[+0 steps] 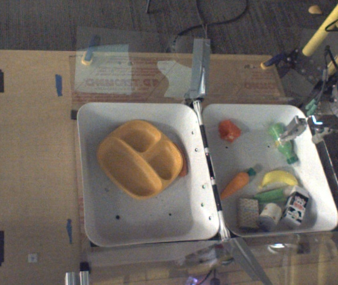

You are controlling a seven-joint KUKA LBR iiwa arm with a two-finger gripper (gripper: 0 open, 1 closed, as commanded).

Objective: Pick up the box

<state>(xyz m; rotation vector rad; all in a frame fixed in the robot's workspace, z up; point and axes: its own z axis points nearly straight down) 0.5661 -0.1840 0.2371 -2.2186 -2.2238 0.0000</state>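
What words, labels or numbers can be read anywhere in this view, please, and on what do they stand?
Nothing can be read with confidence.
Clear plastic sheet taped to the brown cardboard above the left bin: one line of reddish print, apparently mirrored or upside down, too blurred to read.
Small white carton with dark and red markings in the right white bin: printed graphics, too small to read.
Small patterned grey box: no legible text.

1. Pale metallic end effector (292,129), silvery and angular, at the 3 o'clock edge.
2. Dark cables trailing behind it.
3. Sliver of orange band higher up.
4. Small teal-green marking beside the wrist.
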